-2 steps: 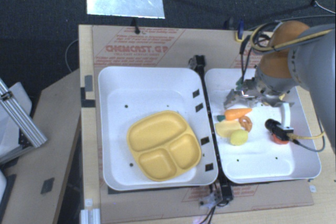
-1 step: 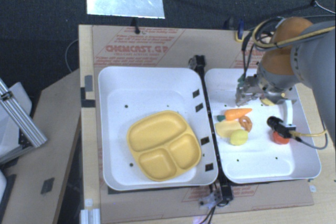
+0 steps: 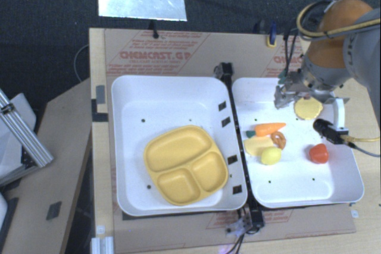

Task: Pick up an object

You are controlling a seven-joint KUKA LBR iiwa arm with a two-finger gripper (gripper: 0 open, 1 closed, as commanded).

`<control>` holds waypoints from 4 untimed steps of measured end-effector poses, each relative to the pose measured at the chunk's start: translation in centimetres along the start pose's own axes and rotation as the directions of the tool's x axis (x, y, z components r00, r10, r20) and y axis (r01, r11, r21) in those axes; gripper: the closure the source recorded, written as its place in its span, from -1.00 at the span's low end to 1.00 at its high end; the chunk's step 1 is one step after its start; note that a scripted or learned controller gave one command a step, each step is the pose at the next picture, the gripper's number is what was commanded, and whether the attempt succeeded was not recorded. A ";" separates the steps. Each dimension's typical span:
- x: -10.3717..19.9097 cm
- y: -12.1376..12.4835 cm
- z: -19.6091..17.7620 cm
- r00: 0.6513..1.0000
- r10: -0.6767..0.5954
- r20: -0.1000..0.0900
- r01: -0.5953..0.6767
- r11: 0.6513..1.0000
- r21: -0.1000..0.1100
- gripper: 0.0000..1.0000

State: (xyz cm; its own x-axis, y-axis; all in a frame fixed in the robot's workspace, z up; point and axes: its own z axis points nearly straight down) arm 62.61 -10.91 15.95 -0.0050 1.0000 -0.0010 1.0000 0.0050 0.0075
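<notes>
Where the gripper meets the pale disc, contact stays unclear.

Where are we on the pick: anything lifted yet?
Nothing looks lifted. The gripper is low in the right white bin, beside a pale yellow round disc. I can't tell whether it grips anything. The orange carrot, yellow lemon and red tomato lie on the bin floor. Grasp and lift remain.

The brown board under the bins bears red "CHEMCAST GP" lettering.
</notes>
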 end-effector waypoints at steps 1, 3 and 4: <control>-0.9 0.7 -5.6 1.000 0.000 0.001 0.000 1.000 0.000 1.00; 5.5 -0.8 -11.3 1.000 -0.004 -0.002 0.004 1.000 0.006 1.00; 10.7 -2.0 -11.0 1.000 -0.005 -0.003 0.005 1.000 0.007 1.00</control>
State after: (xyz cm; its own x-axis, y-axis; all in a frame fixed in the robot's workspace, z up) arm 60.51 -0.22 26.94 -0.0101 0.9999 0.0017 0.9999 0.0101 0.0003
